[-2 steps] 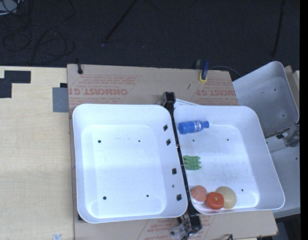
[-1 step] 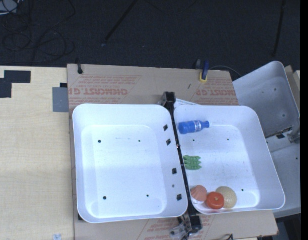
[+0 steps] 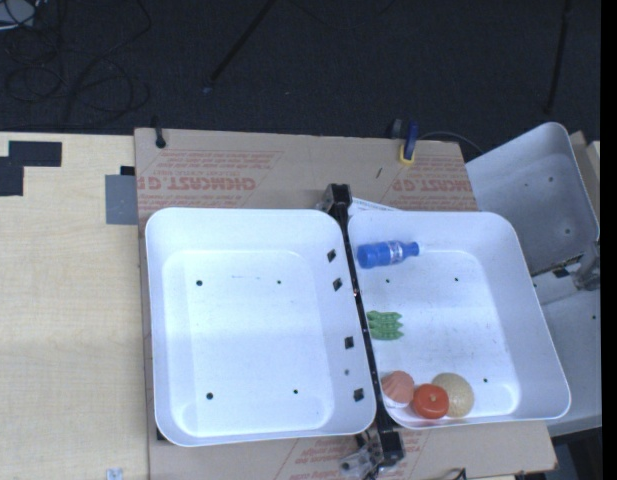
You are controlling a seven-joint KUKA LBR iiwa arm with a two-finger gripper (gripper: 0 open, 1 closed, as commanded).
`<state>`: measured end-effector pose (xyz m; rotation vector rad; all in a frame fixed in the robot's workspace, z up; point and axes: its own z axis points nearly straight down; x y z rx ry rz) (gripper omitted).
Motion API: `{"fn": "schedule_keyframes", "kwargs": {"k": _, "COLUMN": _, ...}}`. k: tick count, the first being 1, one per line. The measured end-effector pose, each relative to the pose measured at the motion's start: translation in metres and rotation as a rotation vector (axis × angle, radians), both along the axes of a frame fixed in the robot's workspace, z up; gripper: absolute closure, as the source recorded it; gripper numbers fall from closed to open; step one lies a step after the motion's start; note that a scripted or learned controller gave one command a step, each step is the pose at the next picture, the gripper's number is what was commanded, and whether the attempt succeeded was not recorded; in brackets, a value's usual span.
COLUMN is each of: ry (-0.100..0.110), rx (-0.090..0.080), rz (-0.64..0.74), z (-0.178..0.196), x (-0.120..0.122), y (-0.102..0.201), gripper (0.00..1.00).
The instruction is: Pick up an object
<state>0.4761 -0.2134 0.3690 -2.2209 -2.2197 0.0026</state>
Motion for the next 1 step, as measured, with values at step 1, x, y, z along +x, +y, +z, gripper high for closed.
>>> {"fn": "schedule_keyframes", "kwargs": {"k": 1, "ry": 0.000, "rx": 0.000, "rz": 0.000, "z": -0.0008, "x": 0.0001, "y": 0.0001, "gripper": 1.00}}
